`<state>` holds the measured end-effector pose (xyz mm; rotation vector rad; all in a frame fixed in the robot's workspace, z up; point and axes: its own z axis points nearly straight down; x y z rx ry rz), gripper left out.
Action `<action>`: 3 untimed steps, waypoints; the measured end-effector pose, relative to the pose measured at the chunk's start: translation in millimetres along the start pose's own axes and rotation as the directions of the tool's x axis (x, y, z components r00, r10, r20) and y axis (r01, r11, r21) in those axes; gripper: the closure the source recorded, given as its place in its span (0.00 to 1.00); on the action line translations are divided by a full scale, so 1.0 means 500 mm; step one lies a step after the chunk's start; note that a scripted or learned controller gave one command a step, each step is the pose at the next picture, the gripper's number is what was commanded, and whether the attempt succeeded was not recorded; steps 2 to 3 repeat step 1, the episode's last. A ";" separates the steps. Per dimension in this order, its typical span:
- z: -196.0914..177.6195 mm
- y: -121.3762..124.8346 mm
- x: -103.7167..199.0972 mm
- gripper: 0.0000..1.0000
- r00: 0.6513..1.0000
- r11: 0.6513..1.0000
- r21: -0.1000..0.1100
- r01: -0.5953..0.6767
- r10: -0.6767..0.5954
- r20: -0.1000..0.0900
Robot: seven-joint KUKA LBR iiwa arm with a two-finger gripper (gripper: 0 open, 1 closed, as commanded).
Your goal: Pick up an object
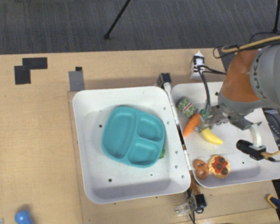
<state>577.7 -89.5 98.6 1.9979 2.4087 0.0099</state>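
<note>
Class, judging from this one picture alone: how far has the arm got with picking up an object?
Done: the arm has reached into the right bin. In hand: the gripper sits low among the carrot, banana and can; whether it grips anything cannot be told. Left: lifting an object clear. The pretzel and pizza lie apart, nearer the front.

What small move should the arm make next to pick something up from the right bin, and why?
Probably a short drop straight down onto the carrot. The gripper sits in the right bin between the carrot and the banana, with nothing visibly held. How the jaws stand can't be read, so a slow descent seems safest.
</note>
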 end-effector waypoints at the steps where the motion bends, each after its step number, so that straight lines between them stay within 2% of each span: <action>1: -0.233 0.146 0.075 1.00 0.977 0.977 0.004 0.213 -0.213 -0.005; 3: -0.233 0.146 0.075 1.00 0.977 0.977 0.004 0.213 -0.213 -0.005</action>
